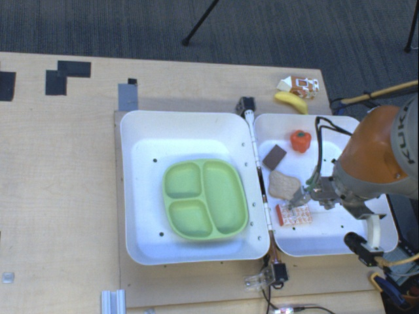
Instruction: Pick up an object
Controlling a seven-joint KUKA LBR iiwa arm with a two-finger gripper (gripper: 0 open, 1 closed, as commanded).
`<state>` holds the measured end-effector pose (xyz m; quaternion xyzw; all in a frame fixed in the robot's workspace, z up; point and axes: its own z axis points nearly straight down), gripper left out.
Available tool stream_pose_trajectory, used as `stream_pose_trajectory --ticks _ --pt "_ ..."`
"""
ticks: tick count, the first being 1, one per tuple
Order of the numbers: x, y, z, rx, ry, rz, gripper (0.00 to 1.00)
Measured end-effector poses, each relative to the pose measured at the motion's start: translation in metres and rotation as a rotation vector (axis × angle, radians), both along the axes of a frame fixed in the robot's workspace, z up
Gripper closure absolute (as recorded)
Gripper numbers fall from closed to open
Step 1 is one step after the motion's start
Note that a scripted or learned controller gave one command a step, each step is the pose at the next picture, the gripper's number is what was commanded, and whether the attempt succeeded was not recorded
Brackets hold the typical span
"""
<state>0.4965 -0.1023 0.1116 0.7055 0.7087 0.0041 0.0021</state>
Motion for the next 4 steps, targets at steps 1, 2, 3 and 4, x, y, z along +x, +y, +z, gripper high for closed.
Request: stream_pose_trajectory --ticks 1,2,3,4 --pt "0.002 0.001 0.011 0.001 -0.003 0.001 1.00" --pt "0.001 0.001 0.010 0.001 -0.003 0.002 0.00" --pt "-0.004 0.015 -0.022 -0.004 -0.008 -0.003 0.00" --pt "-0.001 0.015 -0.009 -0.006 -0.017 -0.003 1.00"
